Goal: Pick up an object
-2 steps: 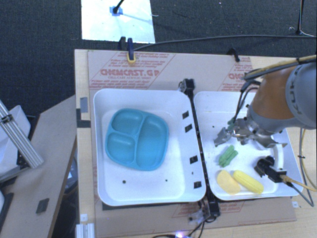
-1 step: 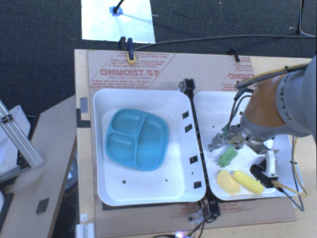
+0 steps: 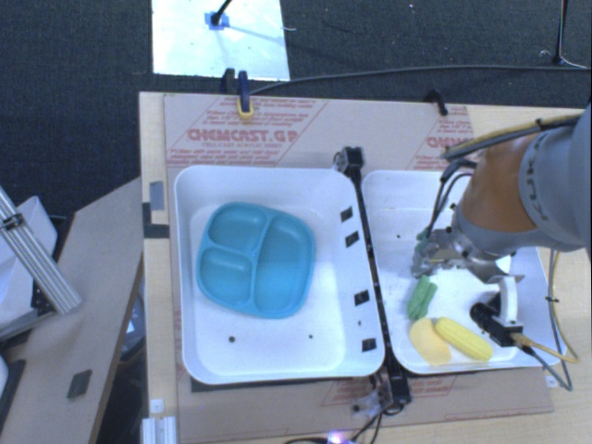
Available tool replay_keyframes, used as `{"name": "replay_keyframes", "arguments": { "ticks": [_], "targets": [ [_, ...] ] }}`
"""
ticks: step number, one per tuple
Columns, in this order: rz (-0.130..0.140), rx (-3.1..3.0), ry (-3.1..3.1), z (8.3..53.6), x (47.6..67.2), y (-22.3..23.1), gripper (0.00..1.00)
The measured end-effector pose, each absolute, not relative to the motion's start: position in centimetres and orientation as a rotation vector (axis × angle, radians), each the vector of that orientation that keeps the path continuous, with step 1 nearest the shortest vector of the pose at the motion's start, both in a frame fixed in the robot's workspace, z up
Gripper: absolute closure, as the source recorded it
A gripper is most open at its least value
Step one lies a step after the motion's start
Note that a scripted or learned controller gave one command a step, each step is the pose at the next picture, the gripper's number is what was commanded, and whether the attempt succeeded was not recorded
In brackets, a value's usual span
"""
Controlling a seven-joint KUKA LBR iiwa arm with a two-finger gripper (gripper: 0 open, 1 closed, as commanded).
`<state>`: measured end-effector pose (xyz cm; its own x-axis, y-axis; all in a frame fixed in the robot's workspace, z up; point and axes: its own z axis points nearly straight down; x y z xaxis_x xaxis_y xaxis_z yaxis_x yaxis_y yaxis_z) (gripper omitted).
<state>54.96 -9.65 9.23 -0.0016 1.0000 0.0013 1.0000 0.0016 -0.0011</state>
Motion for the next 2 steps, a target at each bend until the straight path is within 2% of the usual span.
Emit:
{"name": "replay_keyframes", "arguments": {
  "ticks": [2],
  "targets": [
    [-0.005,-2.218,-2.231,21.4,54.7,-9.5,1.00]
  ]
}}
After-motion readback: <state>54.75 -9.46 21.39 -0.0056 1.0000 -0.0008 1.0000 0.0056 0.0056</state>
